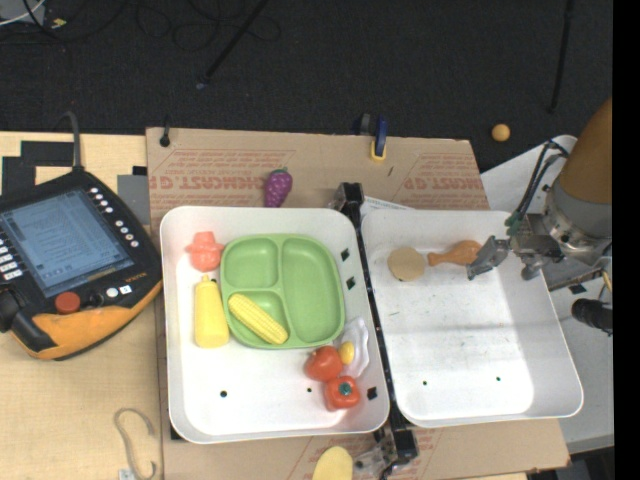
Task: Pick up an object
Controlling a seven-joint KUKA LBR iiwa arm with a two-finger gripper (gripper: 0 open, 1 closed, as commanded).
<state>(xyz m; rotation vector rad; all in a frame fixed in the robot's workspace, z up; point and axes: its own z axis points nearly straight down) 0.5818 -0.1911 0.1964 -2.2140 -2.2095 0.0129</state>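
Observation:
My gripper [508, 260] hangs over the right edge of the right bin [480, 368], its two dark fingers [487, 256] spread open with nothing between them. Just left of it lies a tan wooden spoon [430, 261], its handle end close to the left finger. The left bin [250, 408] holds a green divided plate [285, 288] with a yellow corn cob [258, 319] on it. Beside the plate are a yellow bottle [209, 313] and a pink toy [203, 252]. Near that bin's front right are two red tomatoes [333, 378].
A purple grape bunch [278, 186] lies on the cardboard behind the left bin. A teach pendant [70, 258] sits at the far left. A yellow fruit [333, 463] rests in front of the bins, and an orange ball [500, 132] lies far back right.

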